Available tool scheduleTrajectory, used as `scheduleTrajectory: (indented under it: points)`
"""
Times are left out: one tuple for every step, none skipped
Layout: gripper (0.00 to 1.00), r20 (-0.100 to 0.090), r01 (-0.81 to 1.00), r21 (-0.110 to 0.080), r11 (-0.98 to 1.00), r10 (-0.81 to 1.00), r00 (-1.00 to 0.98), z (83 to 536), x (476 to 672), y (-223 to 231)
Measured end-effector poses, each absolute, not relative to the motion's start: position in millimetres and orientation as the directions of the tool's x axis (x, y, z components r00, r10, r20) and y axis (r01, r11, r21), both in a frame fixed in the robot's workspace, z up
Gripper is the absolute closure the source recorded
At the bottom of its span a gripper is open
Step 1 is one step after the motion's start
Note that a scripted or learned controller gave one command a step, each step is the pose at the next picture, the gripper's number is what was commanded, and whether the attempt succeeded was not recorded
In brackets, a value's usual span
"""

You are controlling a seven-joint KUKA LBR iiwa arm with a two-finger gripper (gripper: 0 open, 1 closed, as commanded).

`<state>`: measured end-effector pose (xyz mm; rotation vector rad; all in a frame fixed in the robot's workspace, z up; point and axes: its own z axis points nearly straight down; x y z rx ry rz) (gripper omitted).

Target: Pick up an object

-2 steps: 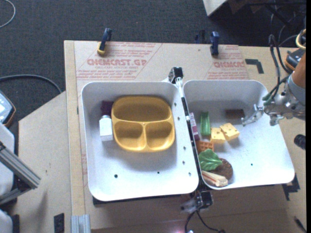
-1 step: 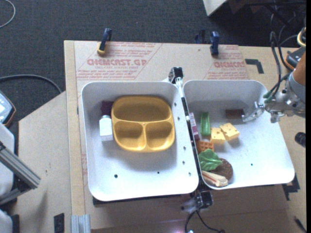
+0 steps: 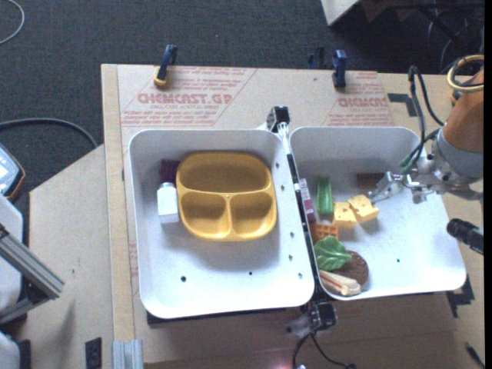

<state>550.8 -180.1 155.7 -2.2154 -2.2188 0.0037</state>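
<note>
Two bins: side by side on desk, mid-frame.
gripper: right of frame, low over right bin; fingers slightly apart, nothing between them, tip just right of cheese cubes.
objects: cheese, green pepper, lettuce, clustered by right bin's left wall.
open room: right bin's right half bare.
left bin: yellow tray, white bottle at its left.

Two white bins on the bench: left bin with a yellow tray, a small white bottle at its nine o'clock. Right bin with cheese, a green pepper, lettuce. Gripper at three o'clock, just above the cheese.
</note>
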Motion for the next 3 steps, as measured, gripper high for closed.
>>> scheduleTrajectory:
  points:
    - [0.0,0.003,1.0,-0.007,-0.001,1.0,0.001,107,540.5,-181]
    - [0.0,0.002,1.0,-0.005,0.0,1.0,0.0,83,540.1,-180]
    - [1.0,0.0,1.0,0.0,-0.001,1.0,0.001,95,541.1,-181]
